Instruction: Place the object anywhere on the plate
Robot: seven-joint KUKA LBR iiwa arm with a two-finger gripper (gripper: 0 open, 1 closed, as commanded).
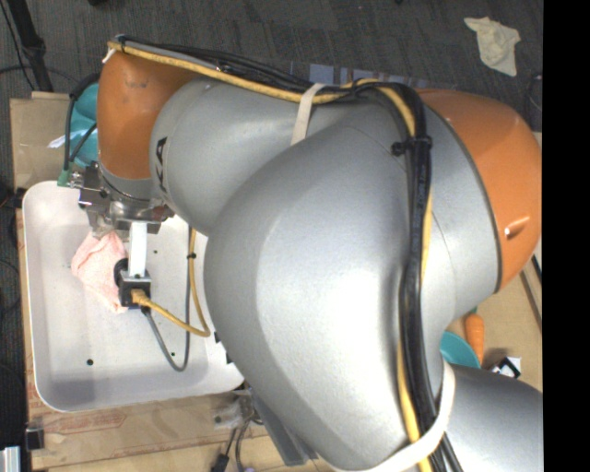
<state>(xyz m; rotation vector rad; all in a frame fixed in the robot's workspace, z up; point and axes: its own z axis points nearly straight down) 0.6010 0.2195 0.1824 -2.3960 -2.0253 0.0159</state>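
Tool (pixel 112 210) at pink cloth (pixel 95 262) in white bin (pixel 57 369).

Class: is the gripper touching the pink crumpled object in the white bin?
Cannot tell. In the camera view the gripper overlaps the top of the pink object, hiding any contact or gap.

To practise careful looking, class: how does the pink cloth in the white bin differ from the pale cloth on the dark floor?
Colour: the pink cloth is rose and white; the pale cloth is cream. Place: the pink cloth lies in the bin; the pale cloth lies on the floor. View: the arm covers the pink cloth's top; the pale cloth shows whole. Both are crumpled.
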